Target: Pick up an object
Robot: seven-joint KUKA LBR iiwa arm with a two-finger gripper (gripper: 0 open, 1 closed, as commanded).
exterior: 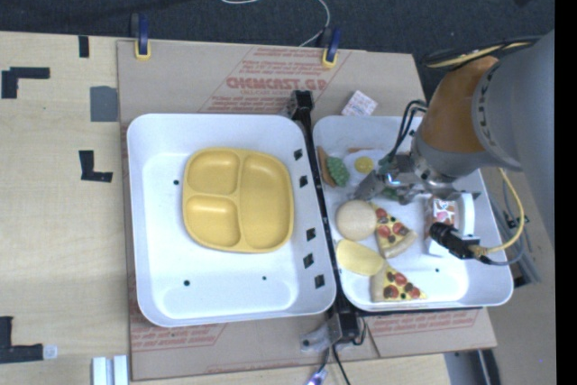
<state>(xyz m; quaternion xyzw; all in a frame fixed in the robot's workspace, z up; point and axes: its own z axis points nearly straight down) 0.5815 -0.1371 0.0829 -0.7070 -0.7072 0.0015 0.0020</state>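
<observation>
Claw (389,180) hangs low over the right bin, near its upper middle, at the end of the grey arm (505,117) with the orange band; whether it is open or shut cannot be told, since the wrist and its cables cover that spot, and nothing can be seen held by it.

By size, the table (54,221) comes first, with a cardboard sheet (261,81) clamped on it. On that sit two white bins side by side. The left bin (153,284) carries a yellow divided plate (239,198) lying flat near its centre. The right bin (487,284) carries the toy food, any piece of which could serve as the object to pick. A pale round bun (355,219) lies just left of the middle, with a yellow lemon-like piece (361,259) just below it. One pizza slice (393,233) touches the bun's right side; a second pizza slice (394,286) rests near the front wall. A small packet (444,212) lies to the right under the wrist. A green piece (337,169) and a small yellow piece (362,164) sit close to the claw, at the upper left of the bin.

As a judgement, the pick is not yet done: every visible piece rests on the bin floor. The arm seems placed for a try near the green and yellow pieces. Closing, lifting and clearing the bin are all left.
</observation>
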